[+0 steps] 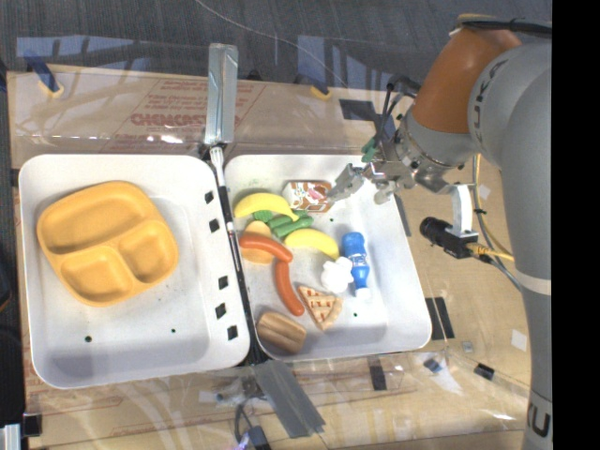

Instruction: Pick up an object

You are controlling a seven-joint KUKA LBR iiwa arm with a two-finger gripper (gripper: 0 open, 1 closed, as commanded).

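Hand (361,178) up at the far right side of the right bin (403,289), on the end of the grey arm (506,92) with the orange band. Fingers spread open, nothing between them. Tips just beside a small flat packet (307,196) with a red and white picture, at the back of the bin; touching it or not, hard to tell.

Toy food heaped in the middle of that bin. Yellow banana (259,204) next to the packet, green bean thing (277,221) below it, second yellow banana (311,242) to the right. Red sausage (265,247) and another red sausage (288,287) bent down from it. Blue bottle (354,259) with a white lump (337,274) touching it. Pizza slice (321,306) and brown bread roll (280,331) near the front edge.

Left bin (112,345) right beside it, with a yellow tray (105,240) split into three parts.

Both bins on a light brown wood counter (469,345) with clear plastic sheet and bits of dark tape. Grey metal bar (221,92) standing up between the bins at the back. Dark grey carpet floor (112,3) behind the counter.
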